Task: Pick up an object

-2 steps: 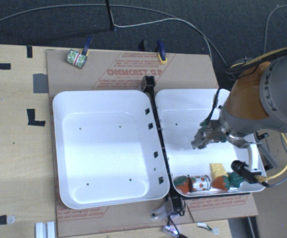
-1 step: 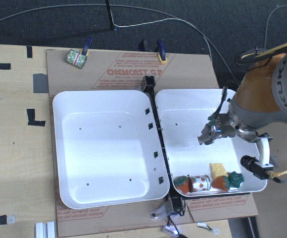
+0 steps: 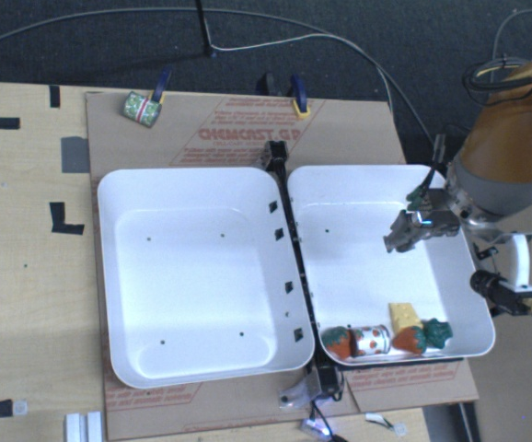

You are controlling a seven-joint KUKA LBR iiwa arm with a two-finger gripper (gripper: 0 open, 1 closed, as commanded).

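my dark metal gripper (image 3: 402,238) hangs over the right bin (image 3: 358,191) near its right wall, how far open i cannot tell, while small glossy objects (image 3: 387,337), a red-and-white can, a yellow block and green-topped pieces, huddle along that smooth white bin's near edge.

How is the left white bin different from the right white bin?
The left bin has bare white floor, while the right bin has small toys bunched along its near edge: a red and white can, a yellow block and red and green pieces. The end effector hangs over the right bin, not over the left bin. Both bins are shallow, white and about the same size.
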